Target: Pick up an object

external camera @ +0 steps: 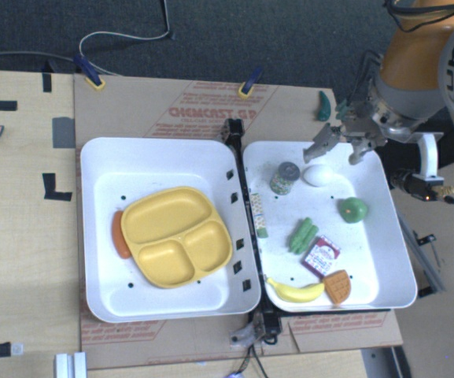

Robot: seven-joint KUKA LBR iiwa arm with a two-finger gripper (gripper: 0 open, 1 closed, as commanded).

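My gripper (pixel 338 150) hangs over the far edge of the right bin (pixel 388 235), its two fingers spread apart with nothing between them. Just below it lies a white egg-shaped object (pixel 318 175). To the egg's left stands a small grey-lidded jar (pixel 284 177). Further forward in the same bin are a green round fruit (pixel 354 209), a green pepper-like piece (pixel 303 235), a red and white packet (pixel 321 257), an orange biscuit (pixel 337 286) and a yellow banana (pixel 296 291).
The left bin (pixel 101 211) holds a yellow divided plate (pixel 176 235) with an orange carrot-like piece (pixel 120 235) tucked at its left side. A black divider (pixel 241 203) runs between the bins. Cardboard lies under both, with clamps at the back.
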